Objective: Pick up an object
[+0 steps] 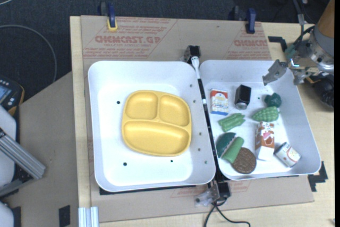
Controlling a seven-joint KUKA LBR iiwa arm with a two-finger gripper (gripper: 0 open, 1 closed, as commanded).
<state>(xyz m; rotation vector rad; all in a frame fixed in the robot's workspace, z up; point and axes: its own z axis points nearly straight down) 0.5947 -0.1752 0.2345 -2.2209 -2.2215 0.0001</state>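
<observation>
So the gripper (282,72) is sitting over the top right corner of the right bin (308,130), and honestly I can't tell how it's set or if it's got anything. All the stuff is in that bin: a small carton (219,101), a black can (243,96), green toy veggies (265,114), a juice box (265,140), a brown disc (245,160). The left bin (101,130) has a yellow divided plate (156,122) lying flat in the middle.
</observation>
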